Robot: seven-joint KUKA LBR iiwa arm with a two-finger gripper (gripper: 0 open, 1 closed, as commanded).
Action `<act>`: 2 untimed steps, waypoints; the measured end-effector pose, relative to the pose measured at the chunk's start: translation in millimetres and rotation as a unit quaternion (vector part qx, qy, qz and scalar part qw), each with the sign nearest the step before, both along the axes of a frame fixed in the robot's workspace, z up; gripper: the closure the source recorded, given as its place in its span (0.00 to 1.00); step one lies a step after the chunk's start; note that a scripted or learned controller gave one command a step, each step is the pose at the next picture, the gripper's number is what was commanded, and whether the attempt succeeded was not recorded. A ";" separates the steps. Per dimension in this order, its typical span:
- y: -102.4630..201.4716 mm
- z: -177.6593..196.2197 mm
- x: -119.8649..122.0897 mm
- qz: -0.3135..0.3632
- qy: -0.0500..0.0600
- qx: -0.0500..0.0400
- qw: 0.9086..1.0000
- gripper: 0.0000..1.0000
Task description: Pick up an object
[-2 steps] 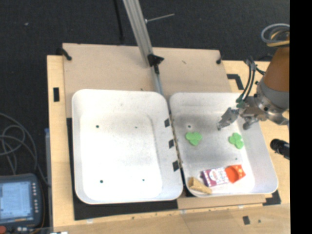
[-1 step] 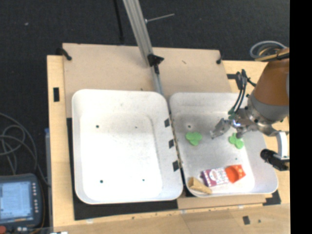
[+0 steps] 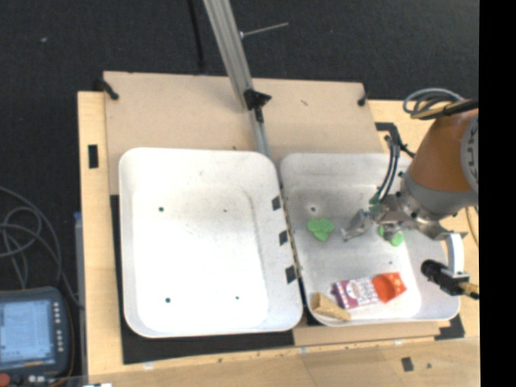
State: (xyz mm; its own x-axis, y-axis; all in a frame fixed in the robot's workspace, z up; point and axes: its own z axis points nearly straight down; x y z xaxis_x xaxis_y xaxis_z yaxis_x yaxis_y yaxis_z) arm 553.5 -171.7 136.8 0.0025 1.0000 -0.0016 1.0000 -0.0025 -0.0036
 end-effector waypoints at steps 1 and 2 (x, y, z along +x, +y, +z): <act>-0.1 14.0 2.5 -0.003 -0.005 0.000 1.000 1.00; -2.2 68.0 14.4 0.002 -0.005 0.000 1.000 1.00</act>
State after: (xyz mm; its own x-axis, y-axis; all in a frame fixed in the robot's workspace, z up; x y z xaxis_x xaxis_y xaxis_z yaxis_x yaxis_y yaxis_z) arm 567.9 -173.9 204.9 -0.0023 1.0000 -0.0025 1.0000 0.0023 0.0071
